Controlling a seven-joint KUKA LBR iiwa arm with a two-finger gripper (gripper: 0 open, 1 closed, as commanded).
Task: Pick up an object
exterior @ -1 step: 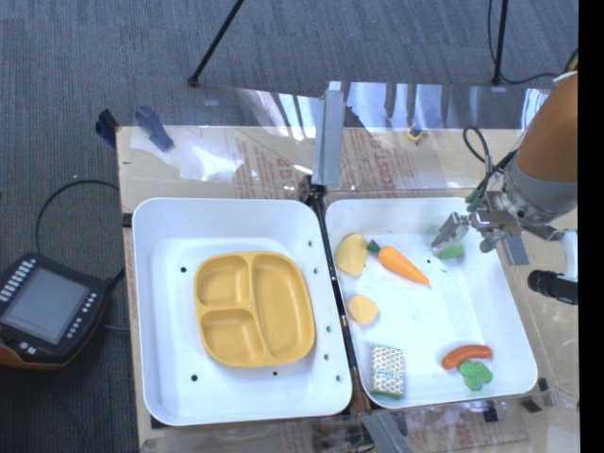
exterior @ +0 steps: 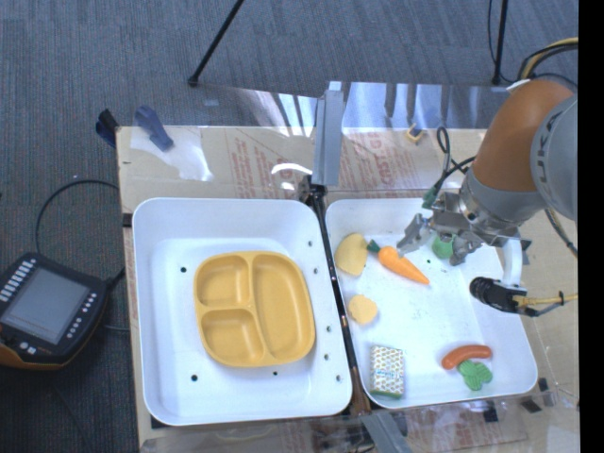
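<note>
One gripper [exterior: 442, 238] | fingers spread | above carrot [exterior: 404, 264] | nothing held

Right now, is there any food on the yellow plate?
No, it is empty. The yellow plate sits in the left bin with all three sections bare. The carrot and the other toy foods lie in the right bin.

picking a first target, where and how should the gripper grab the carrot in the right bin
Grip the carrot across its thicker orange body, near the middle rather than the thin tip. It lies flat and slanted, green stem end up-left, tip down-right, so coming straight down with the fingers closing across its short width probably works best. The gripper hovers just to its right, and the floor around the carrot looks open.
</note>
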